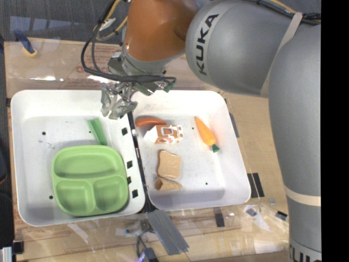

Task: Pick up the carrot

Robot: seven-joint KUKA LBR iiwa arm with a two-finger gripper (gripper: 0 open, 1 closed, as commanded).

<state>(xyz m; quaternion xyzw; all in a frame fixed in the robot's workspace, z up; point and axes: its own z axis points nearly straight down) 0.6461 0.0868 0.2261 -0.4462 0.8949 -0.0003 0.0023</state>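
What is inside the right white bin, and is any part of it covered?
The right bin holds a carrot, a sausage, an orange-and-white toy and two bread pieces. The gripper and arm hang above its upper left corner and hide the rim there.

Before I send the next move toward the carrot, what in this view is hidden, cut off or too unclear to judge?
- Gripper: small and cluttered in the camera view; finger state unreadable.
- Back rim of the right bin: partly covered by the arm's wrist.
- Green stick: its lower end is hidden by the green tray.
- Lower bread piece: partly under the bread slice.
- Orange-white item: too small to identify.
- Carrot: fully visible.
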